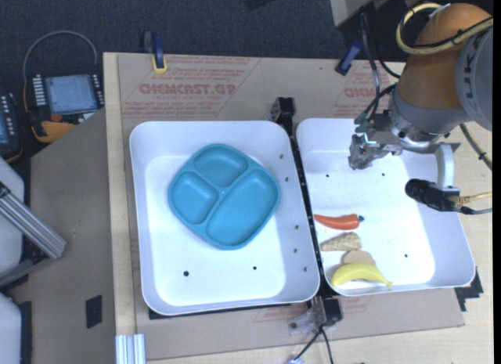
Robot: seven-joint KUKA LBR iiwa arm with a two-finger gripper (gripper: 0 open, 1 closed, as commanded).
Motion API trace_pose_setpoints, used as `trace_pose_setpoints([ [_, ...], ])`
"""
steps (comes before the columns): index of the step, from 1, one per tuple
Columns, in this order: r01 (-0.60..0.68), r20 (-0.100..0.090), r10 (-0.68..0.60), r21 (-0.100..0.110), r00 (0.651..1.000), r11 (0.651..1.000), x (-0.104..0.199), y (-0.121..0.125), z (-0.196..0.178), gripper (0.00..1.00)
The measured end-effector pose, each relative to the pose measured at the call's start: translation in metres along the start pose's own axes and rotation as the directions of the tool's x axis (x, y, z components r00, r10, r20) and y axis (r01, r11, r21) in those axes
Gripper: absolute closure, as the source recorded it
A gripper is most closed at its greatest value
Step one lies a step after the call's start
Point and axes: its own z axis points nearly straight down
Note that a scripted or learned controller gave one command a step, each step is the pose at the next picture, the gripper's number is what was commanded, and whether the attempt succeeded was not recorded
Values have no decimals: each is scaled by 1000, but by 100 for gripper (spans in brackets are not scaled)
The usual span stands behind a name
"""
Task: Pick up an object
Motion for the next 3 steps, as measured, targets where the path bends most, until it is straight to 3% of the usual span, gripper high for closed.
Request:
trace_pose_setpoints([
  [2, 1, -1, -1, 0, 1000, 1000, 115, -29, -12, 100],
  [3, -1, 1, 1, -4, 1000, 1000, 158, -34, -20, 100],
])
